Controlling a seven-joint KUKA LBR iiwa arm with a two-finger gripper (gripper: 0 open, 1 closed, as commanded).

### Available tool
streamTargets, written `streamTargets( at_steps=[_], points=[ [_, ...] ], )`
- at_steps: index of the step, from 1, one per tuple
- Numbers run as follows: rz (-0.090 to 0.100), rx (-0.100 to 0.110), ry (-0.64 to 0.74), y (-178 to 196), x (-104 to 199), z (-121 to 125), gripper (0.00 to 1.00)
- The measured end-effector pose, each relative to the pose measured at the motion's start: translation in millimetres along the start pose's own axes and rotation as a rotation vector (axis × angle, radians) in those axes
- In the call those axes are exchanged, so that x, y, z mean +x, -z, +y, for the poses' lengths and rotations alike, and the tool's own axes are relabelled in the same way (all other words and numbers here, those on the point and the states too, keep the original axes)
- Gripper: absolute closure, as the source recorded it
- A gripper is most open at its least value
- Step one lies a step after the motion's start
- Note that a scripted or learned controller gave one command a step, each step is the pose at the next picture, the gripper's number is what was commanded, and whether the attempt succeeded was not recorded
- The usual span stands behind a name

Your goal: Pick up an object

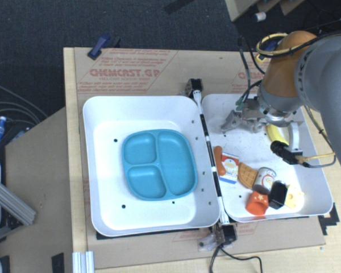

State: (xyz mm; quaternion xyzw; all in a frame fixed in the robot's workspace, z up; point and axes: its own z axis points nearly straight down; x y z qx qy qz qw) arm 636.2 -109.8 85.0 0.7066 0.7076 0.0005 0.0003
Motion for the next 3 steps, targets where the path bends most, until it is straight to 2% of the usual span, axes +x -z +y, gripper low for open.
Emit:
streamTargets(
  at_steps=[1,2,3],
  points=[
    [0.000,-0.002,-0.001,10.4,-0.2,0.5,1.00],
    [0.000,-0.002,-0.001,10.0,-0.3,0.3,0.00],
    [0.000,-0.004,-0.001,20.3,0.0,0.9,1.00]
  ],
)
